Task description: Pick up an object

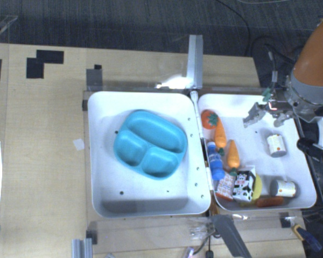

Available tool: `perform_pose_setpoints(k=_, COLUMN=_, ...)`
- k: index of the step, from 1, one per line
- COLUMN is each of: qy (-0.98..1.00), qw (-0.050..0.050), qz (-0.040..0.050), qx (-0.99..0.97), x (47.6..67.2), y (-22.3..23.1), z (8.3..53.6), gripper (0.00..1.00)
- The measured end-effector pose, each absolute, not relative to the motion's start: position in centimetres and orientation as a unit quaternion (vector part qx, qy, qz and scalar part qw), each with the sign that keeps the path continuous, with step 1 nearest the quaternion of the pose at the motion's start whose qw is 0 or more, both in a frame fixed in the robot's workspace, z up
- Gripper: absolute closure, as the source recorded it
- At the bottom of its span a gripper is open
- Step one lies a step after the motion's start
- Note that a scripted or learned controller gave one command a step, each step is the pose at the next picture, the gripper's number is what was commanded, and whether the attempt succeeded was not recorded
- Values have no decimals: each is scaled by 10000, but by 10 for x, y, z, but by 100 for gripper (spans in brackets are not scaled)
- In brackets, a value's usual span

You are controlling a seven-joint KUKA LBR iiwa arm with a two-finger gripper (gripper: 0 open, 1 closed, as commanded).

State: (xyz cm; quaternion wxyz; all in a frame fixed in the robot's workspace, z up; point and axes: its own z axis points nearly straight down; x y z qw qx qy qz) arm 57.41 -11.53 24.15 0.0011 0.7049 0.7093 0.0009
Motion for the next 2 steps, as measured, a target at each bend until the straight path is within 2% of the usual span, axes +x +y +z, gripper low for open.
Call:
perform_pose_setpoints(k=1, qy=7253, qw=34, qz=30, qx=6884, x=601, y=-86, z=90, gripper=0)
perform_pose_setpoints(k=2, qy=7254, qw=50, qz=59, qx=6883, x=603, y=-85, z=102, gripper=100)
